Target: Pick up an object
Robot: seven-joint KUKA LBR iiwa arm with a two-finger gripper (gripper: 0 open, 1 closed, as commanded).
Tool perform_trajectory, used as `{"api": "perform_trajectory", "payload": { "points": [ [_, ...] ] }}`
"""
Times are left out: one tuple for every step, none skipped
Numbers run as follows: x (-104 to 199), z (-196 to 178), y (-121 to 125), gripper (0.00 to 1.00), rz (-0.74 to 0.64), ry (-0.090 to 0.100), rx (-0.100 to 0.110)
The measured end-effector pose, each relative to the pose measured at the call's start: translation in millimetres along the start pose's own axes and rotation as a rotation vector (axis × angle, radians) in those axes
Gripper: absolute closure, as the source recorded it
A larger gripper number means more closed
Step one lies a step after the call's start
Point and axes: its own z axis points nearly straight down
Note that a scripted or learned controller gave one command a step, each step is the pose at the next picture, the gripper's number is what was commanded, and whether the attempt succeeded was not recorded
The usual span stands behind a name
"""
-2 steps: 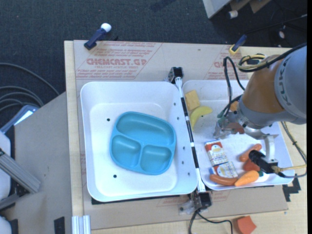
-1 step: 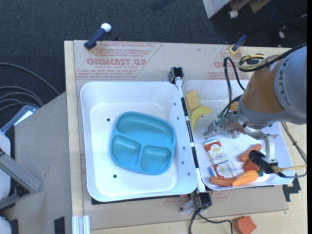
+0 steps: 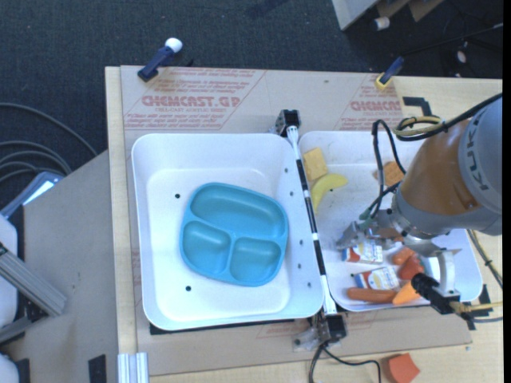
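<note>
Nearest edge of right bin (image 3: 471,282): long reddish sausage (image 3: 370,295), lying roughly left-right along front wall; orange wedge (image 3: 406,294) touching its right end; small printed packet (image 3: 382,278) just behind, tilted; second packet (image 3: 366,253) behind that, red at one end. Gripper (image 3: 357,234) low over these packets, metal parts blurred; cannot tell how wide the claw stands or whether anything is held. Grey arm (image 3: 447,186) with orange band crossing right half of bin, hiding what lies beneath. Farther back: yellow banana (image 3: 327,187), curved, long axis running toward back right, near dividing wall; tan block (image 3: 314,164) just behind it, squarish, matte. Left bin (image 3: 152,214): blue tray (image 3: 233,234), smooth plastic, three compartments, rounded corners, lying flat mid-bin. Beyond bins: brown printed board (image 3: 239,94); blue-handled tool (image 3: 160,59) at far left corner.
</note>
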Motion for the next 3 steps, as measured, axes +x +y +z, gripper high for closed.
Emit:
{"api": "perform_trajectory", "payload": {
  "points": [
    [0, -10, 0, 1.00, 0.000, 0.000, -0.001],
    [17, -123, -5, 1.00, -0.001, -0.001, -0.002],
    [30, -150, 61, 1.00, -0.002, -0.001, -0.004]
  ]
}}
